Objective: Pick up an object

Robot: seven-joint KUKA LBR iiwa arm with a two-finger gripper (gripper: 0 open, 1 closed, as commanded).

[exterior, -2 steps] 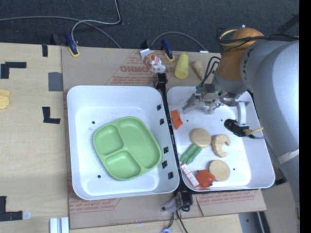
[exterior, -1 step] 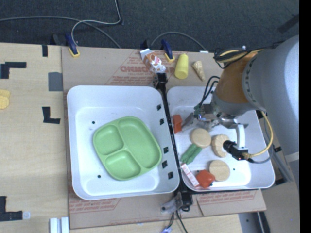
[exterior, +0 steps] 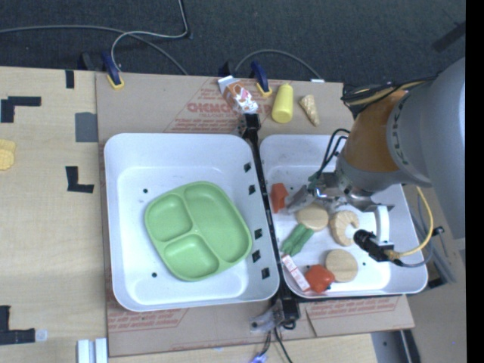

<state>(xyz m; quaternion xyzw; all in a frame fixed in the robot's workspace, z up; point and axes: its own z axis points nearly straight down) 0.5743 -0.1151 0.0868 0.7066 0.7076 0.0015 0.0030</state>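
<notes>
My arm over the right bin, claw low among the toy food.

Dark carpet lies beyond the bench (exterior: 45, 203), whose top is pale wood with a cardboard sheet (exterior: 189, 104) under both bins. The left bin (exterior: 121, 157) holds a green divided plate (exterior: 197, 229). My claw (exterior: 306, 195) sits in the right bin (exterior: 412, 278), just beside a tan bread roll (exterior: 312, 218); I cannot tell how wide it stands. Nearby lie a red piece (exterior: 278, 197), a green pod (exterior: 296, 239) and another roll (exterior: 342, 265). A yellow bottle (exterior: 282, 103) rests behind the bins.
</notes>
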